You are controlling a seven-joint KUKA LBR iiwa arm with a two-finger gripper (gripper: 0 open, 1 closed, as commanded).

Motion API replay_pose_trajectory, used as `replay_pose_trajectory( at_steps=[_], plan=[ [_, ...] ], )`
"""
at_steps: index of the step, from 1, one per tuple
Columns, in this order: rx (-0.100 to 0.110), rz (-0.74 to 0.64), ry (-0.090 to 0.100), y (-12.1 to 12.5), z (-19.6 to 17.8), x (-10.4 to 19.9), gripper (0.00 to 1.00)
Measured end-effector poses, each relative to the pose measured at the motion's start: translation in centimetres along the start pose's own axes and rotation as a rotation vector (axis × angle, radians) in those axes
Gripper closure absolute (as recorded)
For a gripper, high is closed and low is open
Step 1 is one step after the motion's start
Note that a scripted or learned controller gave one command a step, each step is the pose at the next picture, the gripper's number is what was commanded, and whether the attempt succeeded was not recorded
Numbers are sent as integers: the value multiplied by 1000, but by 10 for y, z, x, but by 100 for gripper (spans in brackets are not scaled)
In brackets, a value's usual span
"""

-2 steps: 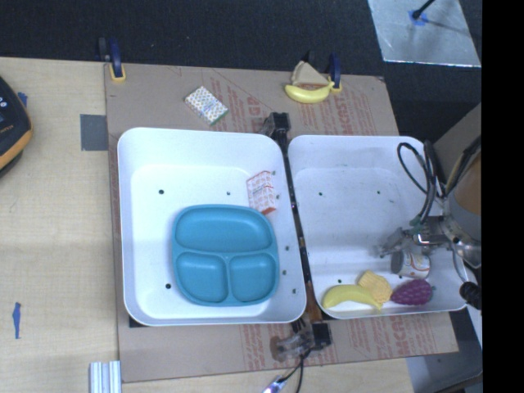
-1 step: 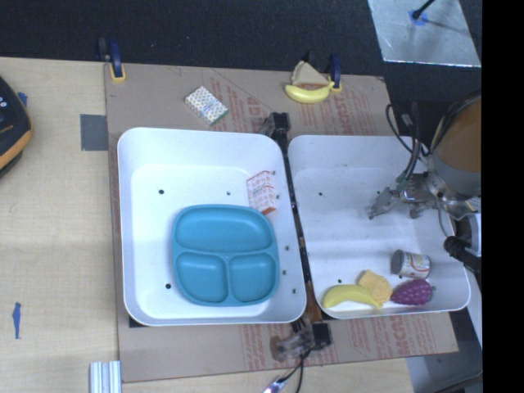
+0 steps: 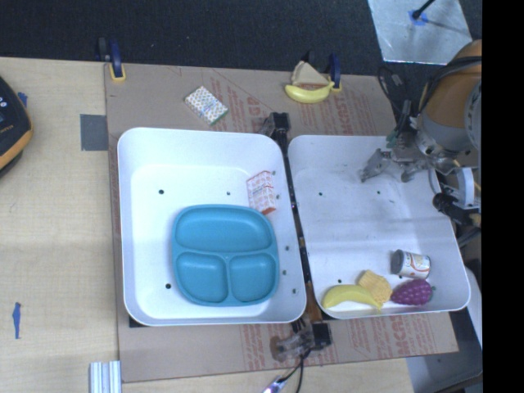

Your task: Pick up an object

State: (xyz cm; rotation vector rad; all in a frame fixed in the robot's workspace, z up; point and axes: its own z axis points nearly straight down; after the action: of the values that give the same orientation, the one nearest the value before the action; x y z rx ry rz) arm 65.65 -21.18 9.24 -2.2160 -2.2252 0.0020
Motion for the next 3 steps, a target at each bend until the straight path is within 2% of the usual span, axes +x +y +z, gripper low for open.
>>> replay_pose_trajectory(
  at_steps=[1,2,3],
  plan=[
    [1,0,-1,-95,-46,0,0],
    [2,0,0,-157,1,0,0],
    [-1,0,0,-65,0,12,0]
  ],
)
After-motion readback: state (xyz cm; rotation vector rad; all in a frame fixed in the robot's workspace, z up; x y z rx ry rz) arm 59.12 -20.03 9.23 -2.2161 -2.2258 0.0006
